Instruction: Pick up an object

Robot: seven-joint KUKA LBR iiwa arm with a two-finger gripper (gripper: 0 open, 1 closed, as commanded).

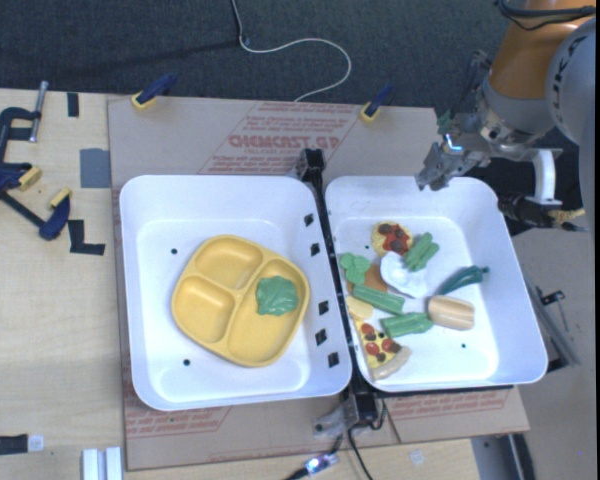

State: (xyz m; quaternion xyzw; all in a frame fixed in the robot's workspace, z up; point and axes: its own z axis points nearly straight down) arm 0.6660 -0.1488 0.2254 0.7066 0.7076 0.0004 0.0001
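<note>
My gripper (pixel 432 175) hangs over the far rim of the right bin (pixel 510 298), above and to the right of the toy food, with nothing seen between its fingers. The right bin holds a heap of toy food: a small pizza piece (pixel 390 236), green vegetable pieces (pixel 420 251), a white piece (pixel 398 272), a dark green pepper (pixel 462 279), a bread roll (pixel 450 313) and a pizza slice (pixel 380 346). In the left bin (pixel 145 298) lies a yellow divided plate (pixel 220 303) with a green leaf (pixel 277 295) in one compartment.
The bins sit side by side on a cardboard sheet (pixel 270 143) held by clamps. A white cable (pixel 300 53) loops across the dark cloth at the back. Several clamps (pixel 10 168) lie on the bench at the left.
</note>
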